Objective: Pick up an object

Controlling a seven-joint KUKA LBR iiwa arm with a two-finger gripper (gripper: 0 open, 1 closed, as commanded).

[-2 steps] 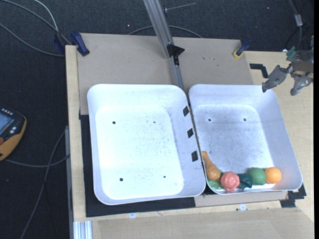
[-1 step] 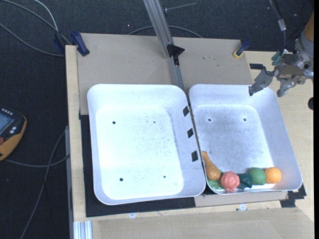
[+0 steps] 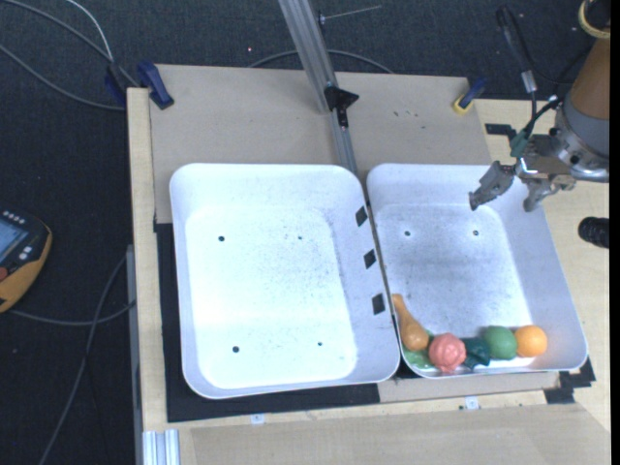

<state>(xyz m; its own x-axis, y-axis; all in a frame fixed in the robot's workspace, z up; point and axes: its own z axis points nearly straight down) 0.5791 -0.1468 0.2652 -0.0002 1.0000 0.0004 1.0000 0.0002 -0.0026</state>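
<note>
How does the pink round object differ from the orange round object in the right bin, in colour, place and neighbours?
The pink ball is pink with a rough-looking surface; the orange ball is orange and looks smooth. The pink ball lies nearer the bin's left side, beside an orange carrot-like piece; the orange ball lies nearer the right side, beside a green ball. Both rest along the near wall of the right bin, far from the pincer.

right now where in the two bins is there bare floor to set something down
The left bin has bare floor from wall to wall. In the right bin, the floor is bare from the far wall, under the gripper, down to the toys. The crowded strip is its near wall: orange gourd, pink ball, green ball, orange ball.
</note>
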